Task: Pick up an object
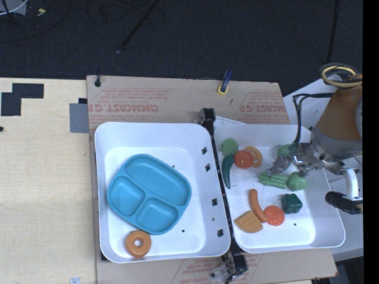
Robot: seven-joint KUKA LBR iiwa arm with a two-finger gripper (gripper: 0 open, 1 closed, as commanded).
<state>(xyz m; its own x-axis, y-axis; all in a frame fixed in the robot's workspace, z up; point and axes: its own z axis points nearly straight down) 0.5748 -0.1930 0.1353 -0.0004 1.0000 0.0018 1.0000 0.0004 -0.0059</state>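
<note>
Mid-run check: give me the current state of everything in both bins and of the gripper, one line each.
Blue plate: flat in left bin, compartments bare.
Orange ring: flat in left bin, below the plate.
Toy food pile: loose in right bin.
Green piece: lying under the gripper.
Gripper: low over right bin among green toys; grasp unclear.

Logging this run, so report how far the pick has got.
Done: the gripper has reached into the right bin and sits low among the green toy pieces. In hand: nothing I can confirm; whether it grips anything is unclear from this angle. Left: secure an object and lift it. The sausage, the orange slice and the donut beside the blue plate lie untouched.
</note>
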